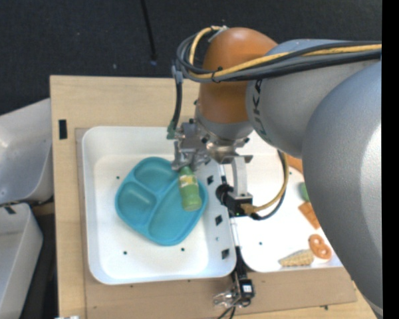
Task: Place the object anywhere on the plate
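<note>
A blue divided plate lies in the left white bin, toward its middle right. A small green bottle-like object with a yellowish top stands upright over the plate's right rim. My gripper comes straight down from the orange wrist, and its dark fingers sit shut on the top of the green object. The object's lower end is at the level of the plate's rim; I cannot tell if it touches.
The right bin holds an orange ring-shaped piece, an orange stick, a tan wedge and a green bit, partly under the arm. A wall divides the two bins. A white box stands at the far left.
</note>
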`<state>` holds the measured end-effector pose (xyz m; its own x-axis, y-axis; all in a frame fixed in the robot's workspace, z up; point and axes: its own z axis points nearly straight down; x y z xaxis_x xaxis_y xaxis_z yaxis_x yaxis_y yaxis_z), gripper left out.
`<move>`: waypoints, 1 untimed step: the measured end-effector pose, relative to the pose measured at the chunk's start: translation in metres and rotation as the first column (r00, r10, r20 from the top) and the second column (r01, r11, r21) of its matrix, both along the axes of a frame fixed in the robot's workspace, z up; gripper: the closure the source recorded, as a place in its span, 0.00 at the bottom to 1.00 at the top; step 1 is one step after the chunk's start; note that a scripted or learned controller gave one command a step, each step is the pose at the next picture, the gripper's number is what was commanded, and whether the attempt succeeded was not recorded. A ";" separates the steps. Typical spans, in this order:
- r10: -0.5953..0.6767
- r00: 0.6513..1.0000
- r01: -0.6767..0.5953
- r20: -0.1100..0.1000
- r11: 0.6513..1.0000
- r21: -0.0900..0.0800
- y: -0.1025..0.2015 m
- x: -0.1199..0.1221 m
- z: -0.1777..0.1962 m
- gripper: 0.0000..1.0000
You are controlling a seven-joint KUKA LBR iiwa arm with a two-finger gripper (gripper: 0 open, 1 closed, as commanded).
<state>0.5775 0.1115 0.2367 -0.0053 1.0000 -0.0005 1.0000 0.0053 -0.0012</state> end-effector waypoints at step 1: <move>-0.003 1.000 0.003 0.001 1.000 0.001 -0.002 0.000 0.000 0.00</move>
